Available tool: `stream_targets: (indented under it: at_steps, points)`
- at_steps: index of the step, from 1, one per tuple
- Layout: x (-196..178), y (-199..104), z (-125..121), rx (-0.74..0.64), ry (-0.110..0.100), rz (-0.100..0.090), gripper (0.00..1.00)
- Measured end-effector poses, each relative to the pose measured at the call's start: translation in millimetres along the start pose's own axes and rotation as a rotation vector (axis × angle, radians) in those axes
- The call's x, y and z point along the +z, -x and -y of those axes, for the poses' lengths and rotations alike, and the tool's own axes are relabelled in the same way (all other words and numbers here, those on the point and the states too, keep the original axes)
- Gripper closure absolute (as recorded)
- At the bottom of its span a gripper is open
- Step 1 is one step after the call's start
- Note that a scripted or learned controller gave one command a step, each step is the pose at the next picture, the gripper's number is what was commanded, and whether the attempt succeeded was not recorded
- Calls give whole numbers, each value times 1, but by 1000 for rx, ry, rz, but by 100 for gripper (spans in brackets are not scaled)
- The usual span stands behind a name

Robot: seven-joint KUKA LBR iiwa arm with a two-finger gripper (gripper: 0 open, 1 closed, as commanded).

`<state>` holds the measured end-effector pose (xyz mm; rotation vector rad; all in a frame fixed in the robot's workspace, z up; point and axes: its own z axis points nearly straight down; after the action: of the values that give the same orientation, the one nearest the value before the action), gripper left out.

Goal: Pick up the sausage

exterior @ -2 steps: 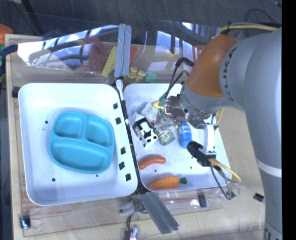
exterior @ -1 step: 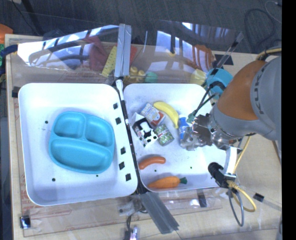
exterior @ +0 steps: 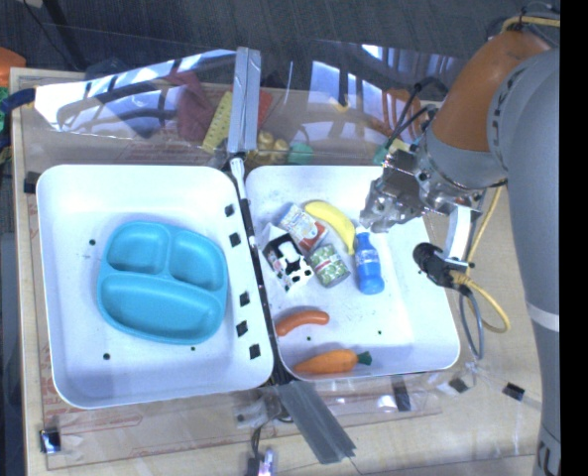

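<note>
The smooth reddish-orange sausage (exterior: 301, 319) is seen lying loose on the right white bin's (exterior: 427, 315) floor, near the orange carrot (exterior: 328, 362). The metal two-finger gripper (exterior: 381, 214) is poised above the blue bottle (exterior: 368, 263), well apart from it; its state cannot be told.

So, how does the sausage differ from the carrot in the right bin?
The sausage is reddish orange all over; the carrot is brighter orange with a green end at the camera view's right. The sausage is shorter with two rounded ends; the carrot is longer and tapers. The sausage lies nearer the bin's middle; the carrot lies by the near wall of the right bin. Both lie flat, roughly crosswise, apart from each other.
</note>
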<state>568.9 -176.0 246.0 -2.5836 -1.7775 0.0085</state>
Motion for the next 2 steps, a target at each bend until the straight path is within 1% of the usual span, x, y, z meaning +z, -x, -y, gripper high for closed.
stream_targets:
  at_steps: [1, 2]
  points:
    - [77, 31, 6, 218, -5, -1, 100]
    - [157, 49, 75, 613, -1, -5, 100]
